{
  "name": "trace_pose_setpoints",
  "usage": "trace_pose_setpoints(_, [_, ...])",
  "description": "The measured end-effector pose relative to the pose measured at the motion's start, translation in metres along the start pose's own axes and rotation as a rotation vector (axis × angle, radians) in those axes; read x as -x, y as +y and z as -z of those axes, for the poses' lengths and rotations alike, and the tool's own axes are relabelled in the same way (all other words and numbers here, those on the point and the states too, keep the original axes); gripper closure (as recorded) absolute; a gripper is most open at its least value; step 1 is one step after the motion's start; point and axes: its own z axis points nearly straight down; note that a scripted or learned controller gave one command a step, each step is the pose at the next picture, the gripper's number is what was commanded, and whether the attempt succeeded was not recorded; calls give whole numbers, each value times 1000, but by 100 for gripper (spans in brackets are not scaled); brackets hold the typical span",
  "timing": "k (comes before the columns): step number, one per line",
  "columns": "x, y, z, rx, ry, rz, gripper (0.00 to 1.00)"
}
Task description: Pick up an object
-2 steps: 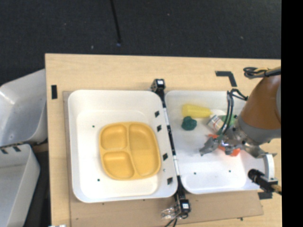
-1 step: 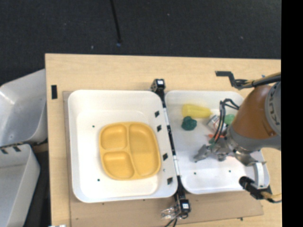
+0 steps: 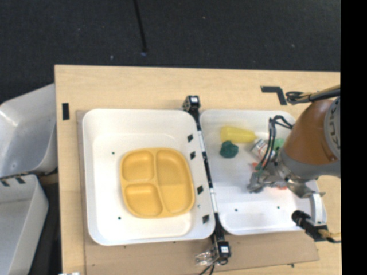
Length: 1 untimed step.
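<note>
- A pale wooden desk (image 3: 69, 171) carries two shallow white plastic bins side by side, set against a dark floor.
- The left white bin (image 3: 97, 216) holds a yellow plastic plate with three compartments (image 3: 156, 183), lying flat near its middle.
- A row of small black clips runs along the seam where the two bins meet.
- The right white bin (image 3: 252, 219) holds a dark green rounded lump (image 3: 229, 149) near its upper left, just beside the seam side.
- Just above and to the right of the green lump lies a yellow elongated plastic object (image 3: 237, 134), close to it; whether they touch is unclear.
- Further right, a small silvery-clear item (image 3: 259, 146) and a bit of bright green (image 3: 277, 144) lie partly hidden by the arm.
- The grey arm with its orange band reaches in from the right, and its jaws (image 3: 256, 183) hang low over the bin floor below the objects, apart from the yellow and green pieces.
- I cannot tell how the jaws stand, since they look blurred and dark from above.
</note>
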Motion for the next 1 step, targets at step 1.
trace_pose_setpoints(1, [9,-5,48,1,-1,2,100])
